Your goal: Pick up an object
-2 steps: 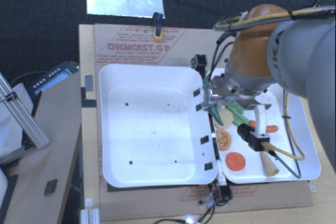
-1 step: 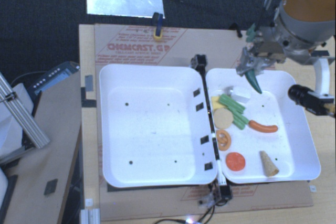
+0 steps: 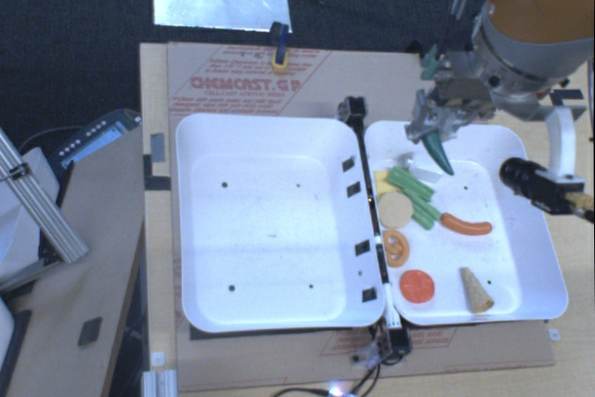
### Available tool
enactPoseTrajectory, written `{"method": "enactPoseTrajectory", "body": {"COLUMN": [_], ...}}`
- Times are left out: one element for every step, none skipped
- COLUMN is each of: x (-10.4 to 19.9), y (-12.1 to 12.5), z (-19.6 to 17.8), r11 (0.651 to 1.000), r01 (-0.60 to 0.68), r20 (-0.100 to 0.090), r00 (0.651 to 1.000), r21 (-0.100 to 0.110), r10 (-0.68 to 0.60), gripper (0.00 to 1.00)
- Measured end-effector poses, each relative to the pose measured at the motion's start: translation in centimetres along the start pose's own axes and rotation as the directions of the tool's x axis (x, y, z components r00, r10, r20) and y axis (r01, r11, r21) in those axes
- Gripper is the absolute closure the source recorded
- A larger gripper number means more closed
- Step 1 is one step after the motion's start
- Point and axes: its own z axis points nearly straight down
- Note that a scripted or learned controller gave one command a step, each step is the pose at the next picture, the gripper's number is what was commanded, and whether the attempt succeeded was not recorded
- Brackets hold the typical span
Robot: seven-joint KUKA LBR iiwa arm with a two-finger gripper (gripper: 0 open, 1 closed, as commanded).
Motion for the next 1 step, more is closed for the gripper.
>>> {"method": "enactPoseTrajectory", "body": {"x": [2.94], "y": [-2.99], "z": [-2.10], "r11": [1.000], "r01": [0.001], "r20": [0.000], "r00": [1.000], "r21": [0.001], "r10": [-0.001], "gripper": [1.00]}}
